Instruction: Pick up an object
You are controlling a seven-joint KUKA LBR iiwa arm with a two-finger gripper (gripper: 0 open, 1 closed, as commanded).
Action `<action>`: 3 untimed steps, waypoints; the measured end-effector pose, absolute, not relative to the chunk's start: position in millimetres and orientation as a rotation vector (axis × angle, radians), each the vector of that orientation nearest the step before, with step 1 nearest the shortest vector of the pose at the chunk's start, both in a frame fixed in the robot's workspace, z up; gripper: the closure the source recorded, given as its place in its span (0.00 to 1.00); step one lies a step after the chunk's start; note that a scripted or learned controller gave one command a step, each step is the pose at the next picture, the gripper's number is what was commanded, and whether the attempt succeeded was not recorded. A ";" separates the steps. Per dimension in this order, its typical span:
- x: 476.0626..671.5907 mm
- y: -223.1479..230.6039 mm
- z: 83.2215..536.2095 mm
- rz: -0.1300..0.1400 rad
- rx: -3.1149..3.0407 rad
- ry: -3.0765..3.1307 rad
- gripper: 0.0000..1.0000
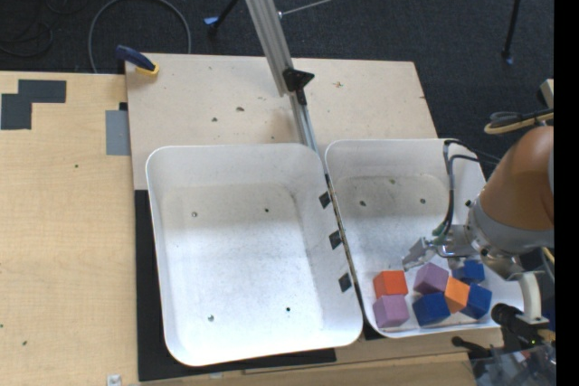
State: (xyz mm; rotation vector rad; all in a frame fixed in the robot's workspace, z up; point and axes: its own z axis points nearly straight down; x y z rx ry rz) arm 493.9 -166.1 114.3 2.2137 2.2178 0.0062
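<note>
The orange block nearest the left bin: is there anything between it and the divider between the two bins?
In the camera view, only bare white floor of the right bin lies between the orange block and the divider.

Foam blocks huddle in the right bin's point(389, 167) near corner: an orange cube point(391, 283), two purple point(391, 311) point(432, 277), three blue point(431, 309) point(477, 300) point(469, 271), and a smaller orange block point(457, 293), several touching.

You are looking down at a dark carpeted floor point(380, 4) with black cables point(140, 18) lying looped on it. A pale wooden bench point(235, 99) is standing on it, an aluminium rail point(262, 14) slanting across.
</note>
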 end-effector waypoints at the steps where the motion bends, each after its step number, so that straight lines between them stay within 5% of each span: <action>1: 488.9 -135.1 92.6 0.003 2.216 2.215 0.00; 2: 490.9 -201.2 94.8 0.026 2.227 2.246 0.00; 3: 489.1 -185.7 93.1 0.006 2.215 2.223 0.00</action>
